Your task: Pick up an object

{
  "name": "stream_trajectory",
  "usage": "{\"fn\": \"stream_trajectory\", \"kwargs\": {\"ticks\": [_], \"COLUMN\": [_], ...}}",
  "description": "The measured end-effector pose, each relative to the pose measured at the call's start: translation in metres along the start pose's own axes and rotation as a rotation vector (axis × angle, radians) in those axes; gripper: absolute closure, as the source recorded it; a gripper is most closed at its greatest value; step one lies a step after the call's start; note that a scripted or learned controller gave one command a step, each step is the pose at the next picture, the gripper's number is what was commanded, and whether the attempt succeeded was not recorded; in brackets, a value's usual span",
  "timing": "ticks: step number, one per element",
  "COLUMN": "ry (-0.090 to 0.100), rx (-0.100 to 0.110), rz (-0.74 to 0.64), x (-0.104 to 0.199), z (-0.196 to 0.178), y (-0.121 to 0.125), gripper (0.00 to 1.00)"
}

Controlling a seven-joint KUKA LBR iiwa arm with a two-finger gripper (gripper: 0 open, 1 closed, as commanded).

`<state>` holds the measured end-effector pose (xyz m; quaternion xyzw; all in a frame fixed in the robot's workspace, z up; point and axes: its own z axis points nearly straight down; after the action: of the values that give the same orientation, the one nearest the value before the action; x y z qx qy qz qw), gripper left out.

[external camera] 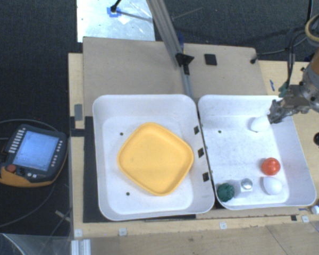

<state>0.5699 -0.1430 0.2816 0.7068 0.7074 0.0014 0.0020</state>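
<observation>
The right bin (231,142) holds a white rounded object (259,124) near its far right side, a red-orange ball (270,166), a white egg-shaped object (272,185), a small silver piece (246,184) and a dark green ball (226,191). My gripper (277,111) hangs at the bin's upper right edge, just right of the white rounded object and slightly above it. Nothing shows between its fingers.
A yellow square plate (155,158) lies in the left bin (109,142). A grey pole (167,25) slants across the back board. A teach pendant (31,154) lies on the floor at left. Cables hang at the upper right.
</observation>
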Motion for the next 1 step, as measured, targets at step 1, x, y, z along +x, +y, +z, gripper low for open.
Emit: {"fn": "stream_trajectory", "kwargs": {"ticks": [1], "ry": [0.001], "rx": [0.004], "rz": [-0.003], "x": [0.0428], "z": [0.0071], "y": [0.0023], "gripper": [1.0]}}
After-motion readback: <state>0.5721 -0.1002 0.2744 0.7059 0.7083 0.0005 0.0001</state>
